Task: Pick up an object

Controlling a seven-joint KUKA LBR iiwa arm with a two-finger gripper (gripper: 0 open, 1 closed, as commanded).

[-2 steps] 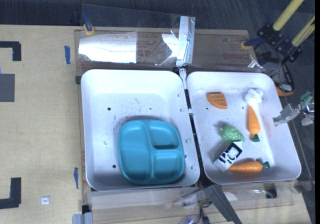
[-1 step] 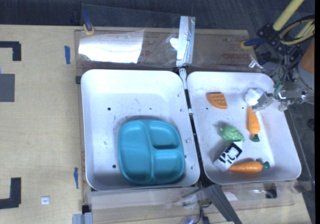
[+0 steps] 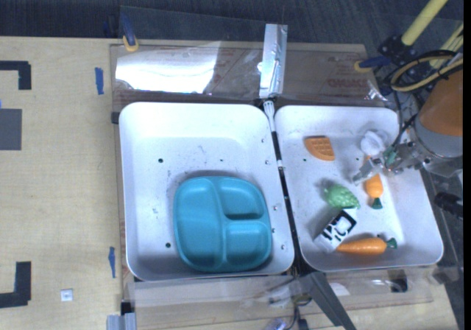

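The right bin holds several small things. An orange waffle-shaped piece lies at its back, with a leafy green piece in the middle. A black-and-white box and a long orange carrot lie near the front. A small orange carrot sits toward the right side, and a white object lies behind it. My gripper reaches in from the right and hangs low between the white object and the small carrot, just above that carrot. Nothing can be seen held in it.
A blue divided plate lies in the front of the left bin. The grey arm with its orange band crosses the right bin's right wall. Yellow and black cables sit behind the arm. A clear panel stands behind the bins.
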